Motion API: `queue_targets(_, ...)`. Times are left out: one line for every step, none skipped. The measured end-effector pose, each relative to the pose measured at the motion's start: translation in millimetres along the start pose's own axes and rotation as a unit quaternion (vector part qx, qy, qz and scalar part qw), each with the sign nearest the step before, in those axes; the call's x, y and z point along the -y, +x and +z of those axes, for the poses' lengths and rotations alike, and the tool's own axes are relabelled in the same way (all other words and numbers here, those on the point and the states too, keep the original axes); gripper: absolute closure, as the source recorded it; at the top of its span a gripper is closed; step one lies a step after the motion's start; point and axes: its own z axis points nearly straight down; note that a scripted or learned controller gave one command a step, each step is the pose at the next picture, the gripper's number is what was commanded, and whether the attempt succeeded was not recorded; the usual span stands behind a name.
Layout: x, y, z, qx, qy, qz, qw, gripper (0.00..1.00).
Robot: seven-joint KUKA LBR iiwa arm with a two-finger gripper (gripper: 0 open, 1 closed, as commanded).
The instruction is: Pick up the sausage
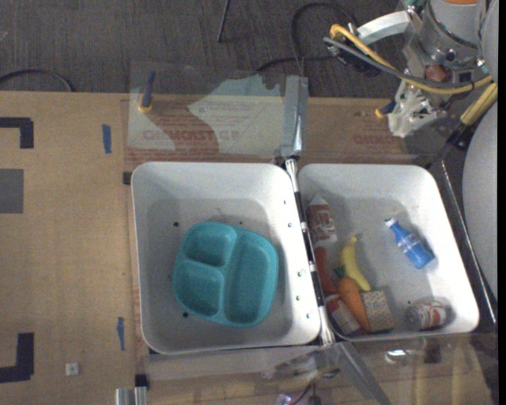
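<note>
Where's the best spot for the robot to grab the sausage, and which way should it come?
Probably the middle of the sausage, squeezed across its thin width, with the gripper coming straight down. It lies long and flat against the right bin's left wall, with the banana close on its other side, so a sideways approach looks blocked.

1 fixed overhead camera, slanted downward, both white bins (pixel 150 198) in frame

A tan cardboard-covered tabletop (pixel 63 261) lay under even light, marked with blue tape strips (pixel 106 138) and black corner marks (pixel 19 133). Beyond its far edge ran dark grey carpet (pixel 95 35), crossed by black cables (pixel 316 24).
</note>
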Motion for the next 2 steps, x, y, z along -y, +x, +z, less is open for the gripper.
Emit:
queue_targets(64.0,-27.5,-10.9,0.004,0.001,-0.161,0.987,1.0)
queue_targets(43.6,-4.0,-11.1,0.002,0.0,-0.404,0.9149,1.0)
